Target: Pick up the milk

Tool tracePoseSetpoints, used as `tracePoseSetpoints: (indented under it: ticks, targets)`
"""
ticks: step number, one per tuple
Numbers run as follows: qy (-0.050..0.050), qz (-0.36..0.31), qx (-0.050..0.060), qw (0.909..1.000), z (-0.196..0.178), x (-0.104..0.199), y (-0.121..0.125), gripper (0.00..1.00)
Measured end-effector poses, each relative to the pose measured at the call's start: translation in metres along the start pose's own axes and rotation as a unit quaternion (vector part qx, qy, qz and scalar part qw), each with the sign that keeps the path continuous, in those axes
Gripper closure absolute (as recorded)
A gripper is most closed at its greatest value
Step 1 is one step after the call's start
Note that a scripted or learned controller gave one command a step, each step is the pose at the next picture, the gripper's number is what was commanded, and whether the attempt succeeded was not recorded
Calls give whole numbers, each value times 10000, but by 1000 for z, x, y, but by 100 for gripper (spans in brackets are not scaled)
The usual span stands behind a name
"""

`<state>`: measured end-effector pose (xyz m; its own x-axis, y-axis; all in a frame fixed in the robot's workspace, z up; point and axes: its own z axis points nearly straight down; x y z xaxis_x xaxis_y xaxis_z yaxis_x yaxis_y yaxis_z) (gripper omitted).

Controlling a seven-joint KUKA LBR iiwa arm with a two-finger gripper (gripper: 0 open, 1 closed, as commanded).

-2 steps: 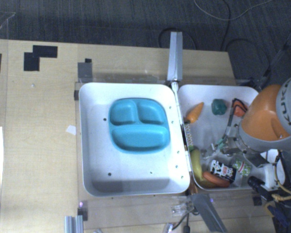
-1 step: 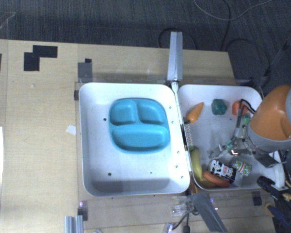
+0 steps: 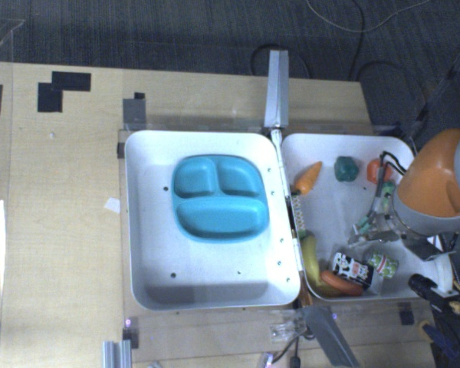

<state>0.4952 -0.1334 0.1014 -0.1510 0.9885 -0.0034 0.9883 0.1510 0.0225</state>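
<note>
Lying below the end effector (image 3: 370, 232): milk (image 3: 352, 269) (touching hotdog (image 3: 340, 282)).

My feed is evenly lit from above, fairly bright, with a slightly cool cast. The left bin (image 3: 207, 294) shows a soft grey shadow along its near wall, and the blue tray (image 3: 218, 198) inside it carries faint sheen. Left of that bin, a pale glare streak lies on the surface (image 3: 54, 205). Detail is soft and grainy throughout.
</note>
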Motion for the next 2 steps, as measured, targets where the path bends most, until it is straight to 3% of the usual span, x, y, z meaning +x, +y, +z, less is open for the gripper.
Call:
tracePoseSetpoints:
  ticks: [1, 2]
  targets:
    - [1, 3, 1, 10000, 0, 0, 0, 0]
    - [1, 3, 1, 10000, 0, 0, 0, 0]
